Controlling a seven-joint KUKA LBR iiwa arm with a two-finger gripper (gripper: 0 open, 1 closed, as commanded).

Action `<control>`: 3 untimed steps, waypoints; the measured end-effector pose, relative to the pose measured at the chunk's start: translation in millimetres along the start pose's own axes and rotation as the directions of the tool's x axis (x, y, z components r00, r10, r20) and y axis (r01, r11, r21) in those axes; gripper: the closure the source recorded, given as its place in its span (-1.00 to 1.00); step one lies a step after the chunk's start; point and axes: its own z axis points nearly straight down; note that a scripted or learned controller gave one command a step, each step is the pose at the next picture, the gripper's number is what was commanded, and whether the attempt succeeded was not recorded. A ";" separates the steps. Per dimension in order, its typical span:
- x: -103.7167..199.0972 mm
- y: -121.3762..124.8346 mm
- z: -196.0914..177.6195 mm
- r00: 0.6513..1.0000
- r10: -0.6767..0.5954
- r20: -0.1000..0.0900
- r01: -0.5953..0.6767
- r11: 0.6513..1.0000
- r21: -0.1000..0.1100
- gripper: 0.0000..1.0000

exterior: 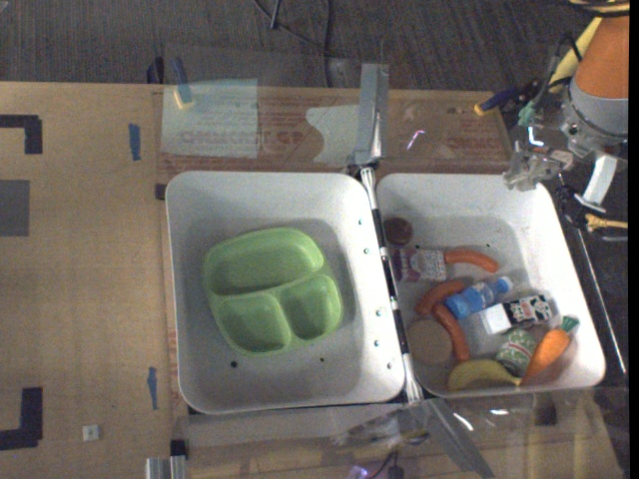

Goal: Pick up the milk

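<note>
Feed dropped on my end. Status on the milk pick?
Tool above right bin's far corner, holding nothing. Milk lying in bin, untouched. Blue bottle and carrot crowd it.

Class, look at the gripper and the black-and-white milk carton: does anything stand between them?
Nothing visible does. The gripper hangs above the right white bin's far rim; the black-and-white milk carton lies uncovered below, with the blue bottle and orange carrot crowding its sides.

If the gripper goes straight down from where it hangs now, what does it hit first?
Probably the right bin at its far right corner, on the rim or the bare floor just inside. The gripper hangs over that corner, well away from the milk. Depth is hard to judge from this slanted view.
</note>
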 end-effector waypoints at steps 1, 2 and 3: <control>0.7 -0.3 0.8 1.000 -0.001 0.000 0.001 1.000 0.002 -1.00; -16.7 4.3 -51.4 0.995 0.099 0.001 -0.099 0.995 0.000 -1.00; 9.4 -39.2 -23.6 0.960 0.282 0.001 -0.282 0.959 0.007 -1.00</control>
